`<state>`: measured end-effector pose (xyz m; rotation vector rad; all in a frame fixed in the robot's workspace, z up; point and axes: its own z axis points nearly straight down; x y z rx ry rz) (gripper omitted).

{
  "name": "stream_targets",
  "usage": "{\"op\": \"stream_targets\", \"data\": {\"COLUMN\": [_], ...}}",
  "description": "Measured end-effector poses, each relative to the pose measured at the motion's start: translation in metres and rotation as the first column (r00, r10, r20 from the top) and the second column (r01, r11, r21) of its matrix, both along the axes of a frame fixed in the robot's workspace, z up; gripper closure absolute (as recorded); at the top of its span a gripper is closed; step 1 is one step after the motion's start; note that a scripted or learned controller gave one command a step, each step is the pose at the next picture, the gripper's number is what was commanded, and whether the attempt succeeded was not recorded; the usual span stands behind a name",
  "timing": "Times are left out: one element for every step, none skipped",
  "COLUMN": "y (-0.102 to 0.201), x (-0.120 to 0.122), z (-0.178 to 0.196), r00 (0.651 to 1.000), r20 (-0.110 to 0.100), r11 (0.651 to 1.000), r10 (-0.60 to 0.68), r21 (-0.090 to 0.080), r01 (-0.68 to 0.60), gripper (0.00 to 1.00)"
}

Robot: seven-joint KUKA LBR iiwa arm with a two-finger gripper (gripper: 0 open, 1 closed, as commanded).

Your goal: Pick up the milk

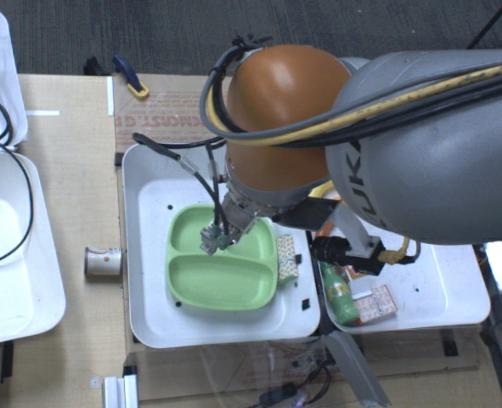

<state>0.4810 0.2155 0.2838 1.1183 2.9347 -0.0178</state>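
Our gripper [217,238] hangs low over the green divided tray [223,266], above the ridge between its two compartments, toward the tray's nine o'clock side. We cannot tell from this slanted view how it is set, and we see nothing held in it.

Outward from there, the tray lies in the left bin [149,228]. At the tray's three o'clock edge, just beside it, sits a small patterned packet [286,257]. Further toward three o'clock, across the divide, the right bin [454,300] holds a green bottle [341,296] and, touching it on its far side, a small carton with red print [375,304], which we take to be the milk. The arm's body covers much of that bin.

To do this step well, we judge that we must first lift clear of the tray, then travel toward four o'clock until we stand above the carton. It lies flat and tilted against the bottle, so we should turn the wrist to close across its narrow width, coming down on the side away from the bottle so as not to nudge either. A cable [183,164] trails near the wrist; we should keep it from snagging the bin wall.
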Motion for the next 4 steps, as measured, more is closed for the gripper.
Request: {"op": "stream_targets", "data": {"y": [-0.004,-0.005,-0.006,0.004], "x": [0.025,0.026,0.027,0.012], "z": [-0.015,-0.006,0.002,-0.008], "r00": [0.995,0.995,0.995,0.980], "r20": [0.003,0.003,0.003,0.000], "r11": [0.995,0.995,0.995,0.980], "r10": [0.101,0.100,0.100,0.198], "r21": [0.009,0.007,0.006,0.009], "r01": [-0.101,-0.100,-0.100,-0.198], "gripper": [1.00,1.00,1.00,1.00]}}
